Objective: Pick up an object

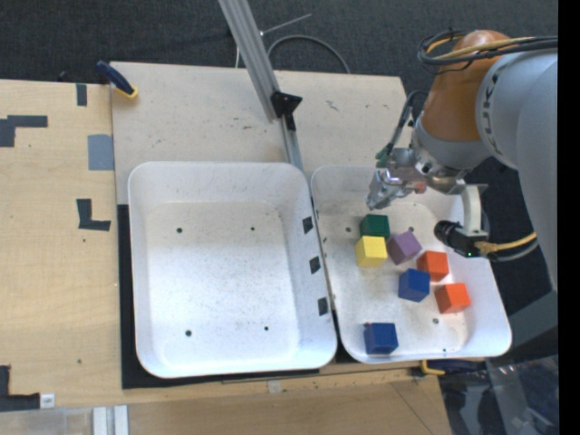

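Camera view: gripper [384, 191] just above green cube [375, 226], right bin [489, 333].

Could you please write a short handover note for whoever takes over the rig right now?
Gripper: low over the right bin, just above the green block; nothing visibly held.
Things: all blocks are in the right bin. The yellow block touches the green one, the purple block sits beside them, two orange blocks and a blue block lie nearby, and another blue block lies near the front rim.
Done: nothing lifted.
Left: grasp and raise one block, probably green.
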You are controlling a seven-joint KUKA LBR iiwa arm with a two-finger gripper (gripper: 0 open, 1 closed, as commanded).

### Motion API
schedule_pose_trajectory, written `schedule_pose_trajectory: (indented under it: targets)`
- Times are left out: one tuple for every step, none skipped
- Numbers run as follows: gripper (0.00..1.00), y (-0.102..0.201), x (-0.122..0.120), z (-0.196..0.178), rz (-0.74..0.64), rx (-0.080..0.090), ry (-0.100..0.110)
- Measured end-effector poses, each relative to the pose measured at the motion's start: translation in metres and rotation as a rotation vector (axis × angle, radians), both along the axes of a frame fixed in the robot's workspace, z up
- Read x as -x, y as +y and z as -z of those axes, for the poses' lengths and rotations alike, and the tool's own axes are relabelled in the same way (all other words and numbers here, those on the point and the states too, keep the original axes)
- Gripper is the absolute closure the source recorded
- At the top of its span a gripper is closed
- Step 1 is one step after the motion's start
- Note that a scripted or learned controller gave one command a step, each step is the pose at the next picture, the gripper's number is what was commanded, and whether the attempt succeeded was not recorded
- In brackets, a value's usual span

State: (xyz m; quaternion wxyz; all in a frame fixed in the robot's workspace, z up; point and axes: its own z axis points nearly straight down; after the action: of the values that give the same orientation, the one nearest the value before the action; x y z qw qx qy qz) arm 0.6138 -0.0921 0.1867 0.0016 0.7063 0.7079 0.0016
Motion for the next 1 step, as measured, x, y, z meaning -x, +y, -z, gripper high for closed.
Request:
schedule_pose_trajectory:
  targets:
    - [1.00,0.0004,-0.0011,-0.0411,0.001,0.000,0.001]
